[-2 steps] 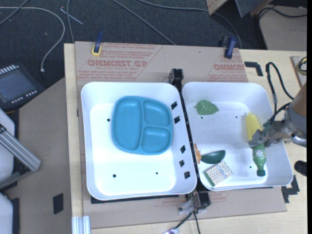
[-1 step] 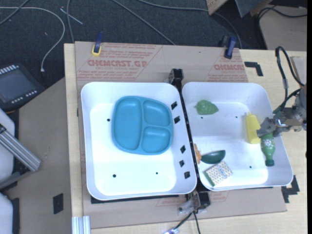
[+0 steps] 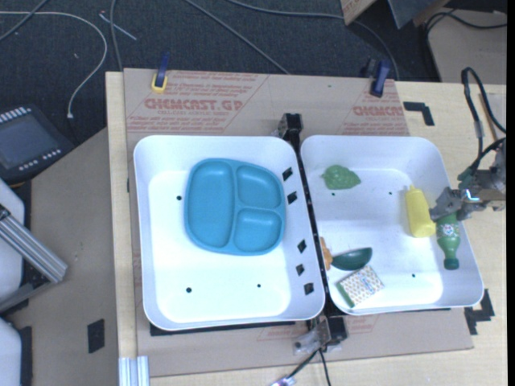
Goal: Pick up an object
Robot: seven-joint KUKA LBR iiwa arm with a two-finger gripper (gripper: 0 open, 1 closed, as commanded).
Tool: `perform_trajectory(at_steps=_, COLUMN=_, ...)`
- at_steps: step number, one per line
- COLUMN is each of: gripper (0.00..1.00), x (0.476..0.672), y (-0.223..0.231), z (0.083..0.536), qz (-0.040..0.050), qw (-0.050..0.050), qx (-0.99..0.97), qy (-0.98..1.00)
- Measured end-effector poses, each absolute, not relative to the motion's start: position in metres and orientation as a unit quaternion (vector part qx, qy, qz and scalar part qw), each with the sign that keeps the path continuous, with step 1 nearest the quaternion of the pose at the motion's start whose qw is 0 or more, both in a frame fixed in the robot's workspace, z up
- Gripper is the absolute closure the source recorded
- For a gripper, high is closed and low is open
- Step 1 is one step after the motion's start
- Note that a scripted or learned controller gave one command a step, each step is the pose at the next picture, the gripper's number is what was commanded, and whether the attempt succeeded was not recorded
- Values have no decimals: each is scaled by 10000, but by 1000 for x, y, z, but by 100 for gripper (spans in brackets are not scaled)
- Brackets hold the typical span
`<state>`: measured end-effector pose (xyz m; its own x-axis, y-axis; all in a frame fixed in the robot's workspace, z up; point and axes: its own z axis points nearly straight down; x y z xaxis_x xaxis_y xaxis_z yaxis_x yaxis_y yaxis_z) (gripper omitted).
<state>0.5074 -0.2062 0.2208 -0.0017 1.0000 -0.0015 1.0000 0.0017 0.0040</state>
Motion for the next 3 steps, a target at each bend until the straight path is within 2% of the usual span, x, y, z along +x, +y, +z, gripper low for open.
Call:
perform_trajectory(at_steps=1, gripper=100, x=511, y=-142, z=219, qz=9, qw=-23, qx=7046, qy=7096)
perform_trajectory(at_steps=3, gripper=100, x=516, y=-29, z=218, qz=8, qw=-18, qx=7043, qy=7099)
